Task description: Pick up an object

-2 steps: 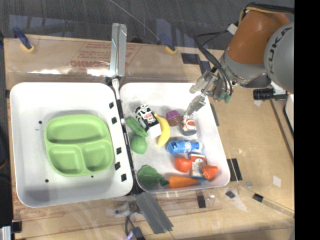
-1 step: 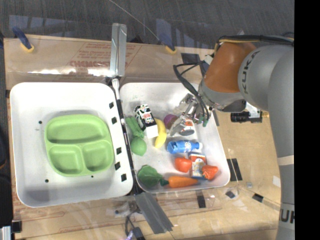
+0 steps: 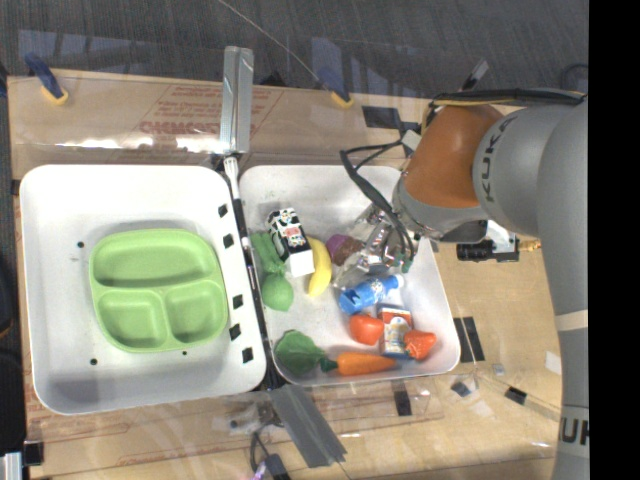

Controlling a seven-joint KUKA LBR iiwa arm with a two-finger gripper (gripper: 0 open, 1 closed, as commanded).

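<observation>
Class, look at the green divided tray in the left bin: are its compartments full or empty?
Empty. The green divided tray lies flat in the left bin, and all three compartments show only bare green plastic.

tabletop (image 3: 500, 408), light wood: two white bins side by side, left bin (image 3: 40, 268), right bin (image 3: 440, 318), touching.

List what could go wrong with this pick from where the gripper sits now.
1. The gripper sits low in the crowded right bin, among a purple item and a blue toy; it may catch two things or none.
2. The banana and the orange-red pieces lie close by, so a lift could knock them aside.
3. Loose cables hang by the wrist and might snag.
</observation>
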